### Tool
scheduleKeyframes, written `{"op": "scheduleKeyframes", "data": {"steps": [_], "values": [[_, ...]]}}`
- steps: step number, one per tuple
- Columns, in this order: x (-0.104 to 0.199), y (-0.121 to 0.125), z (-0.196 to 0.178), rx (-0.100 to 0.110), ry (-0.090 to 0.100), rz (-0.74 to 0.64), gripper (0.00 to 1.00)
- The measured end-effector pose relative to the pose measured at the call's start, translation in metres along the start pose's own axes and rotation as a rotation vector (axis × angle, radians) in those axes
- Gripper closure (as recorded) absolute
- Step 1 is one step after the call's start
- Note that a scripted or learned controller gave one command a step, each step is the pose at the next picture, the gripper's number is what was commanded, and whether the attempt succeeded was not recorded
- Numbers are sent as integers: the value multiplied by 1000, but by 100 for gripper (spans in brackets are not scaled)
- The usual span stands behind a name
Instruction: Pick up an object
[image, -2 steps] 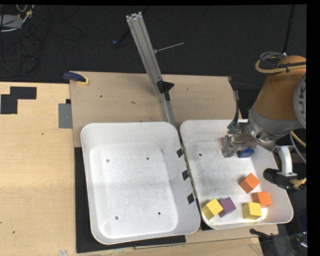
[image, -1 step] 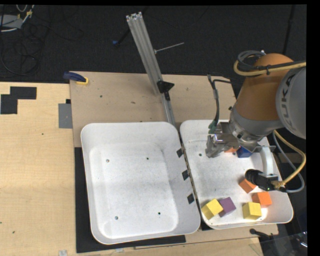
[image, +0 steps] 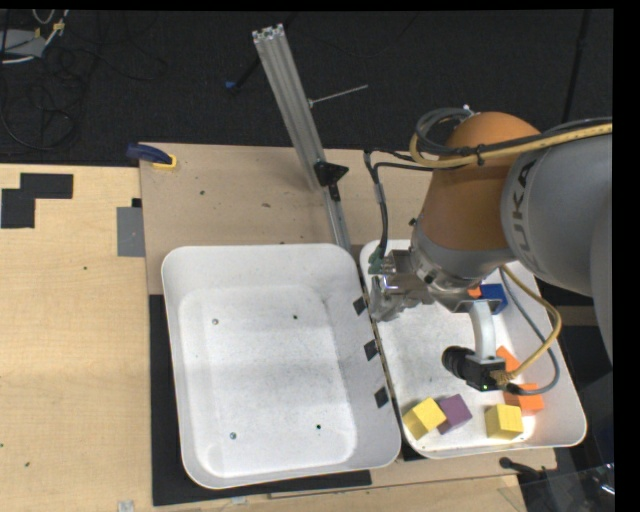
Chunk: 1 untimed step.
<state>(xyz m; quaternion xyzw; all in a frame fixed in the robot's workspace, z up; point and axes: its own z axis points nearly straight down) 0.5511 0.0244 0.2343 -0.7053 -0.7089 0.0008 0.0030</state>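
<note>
1. Grey metal of the gripper (image: 388, 290) is seen low over the right bin (image: 560, 430), close against that bin's left wall near its far-left corner — whether the jaws are spread or pressed together cannot be told, since the wrist and orange band hide them from above, and nothing is seen held.
2. No block lies under the gripper; bare white floor is seen beside it.
3. The pickable blocks are gathered toward the near edge of the right bin: a yellow cube (image: 424, 416) touching a purple cube (image: 455, 410), and a second yellow cube (image: 504, 421) toward the near-right corner.
4. From the gripper, the yellow-and-purple pair is judged nearest — toward the near edge and slightly rightward.
5. Orange pieces (image: 527, 401) and a blue block (image: 491, 293) lie by the right wall, partly hidden.
6. The left bin (image: 180, 270) is passed over.
</note>
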Motion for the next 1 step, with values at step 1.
{"op": "scheduleKeyframes", "data": {"steps": [1], "values": [[49,-12,-6,1,-1,0,100]]}}
